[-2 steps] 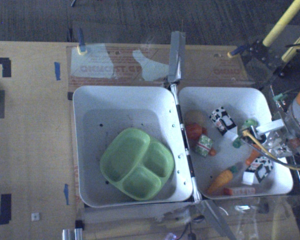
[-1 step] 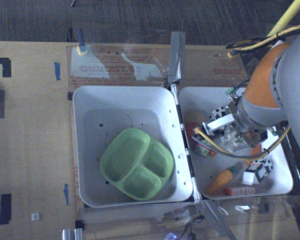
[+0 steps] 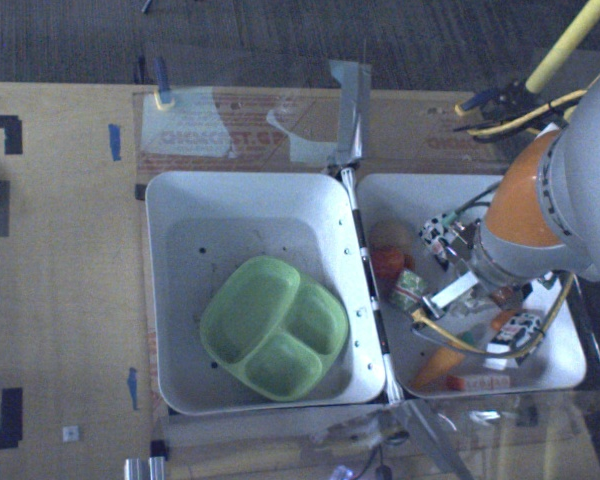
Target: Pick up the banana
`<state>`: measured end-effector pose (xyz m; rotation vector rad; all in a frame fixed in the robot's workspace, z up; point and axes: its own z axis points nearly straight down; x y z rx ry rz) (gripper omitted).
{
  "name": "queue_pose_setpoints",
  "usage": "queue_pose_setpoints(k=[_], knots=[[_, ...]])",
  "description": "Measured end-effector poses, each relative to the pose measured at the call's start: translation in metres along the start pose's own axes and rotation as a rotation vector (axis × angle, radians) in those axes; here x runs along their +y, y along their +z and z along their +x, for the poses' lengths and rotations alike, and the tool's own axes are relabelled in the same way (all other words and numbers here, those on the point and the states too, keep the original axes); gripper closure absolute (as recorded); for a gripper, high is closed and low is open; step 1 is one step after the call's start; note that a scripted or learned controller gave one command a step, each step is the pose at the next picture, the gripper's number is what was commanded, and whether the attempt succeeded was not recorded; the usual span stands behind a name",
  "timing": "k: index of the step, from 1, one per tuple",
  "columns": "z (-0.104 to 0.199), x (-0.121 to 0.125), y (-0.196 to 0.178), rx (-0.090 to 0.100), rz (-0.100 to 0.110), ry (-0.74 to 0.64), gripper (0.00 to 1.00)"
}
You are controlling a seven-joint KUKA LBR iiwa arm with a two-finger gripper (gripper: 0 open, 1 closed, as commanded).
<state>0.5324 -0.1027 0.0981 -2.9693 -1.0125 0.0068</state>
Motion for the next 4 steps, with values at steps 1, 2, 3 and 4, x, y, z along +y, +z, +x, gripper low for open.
queue_pose_setpoints(k=[1,2,3,4], knots=[[0.0,0.0,0.0,0.001,-0.001,0.0,0.0],[-0.011,0.025,-0.015,0.002,-0.004,0.09,0.0],[0.021,0.05,-0.01,0.002,-0.003,0.455,0.0],[0.021,0.118,0.01,-0.003,-0.002,0.314,0.0]])
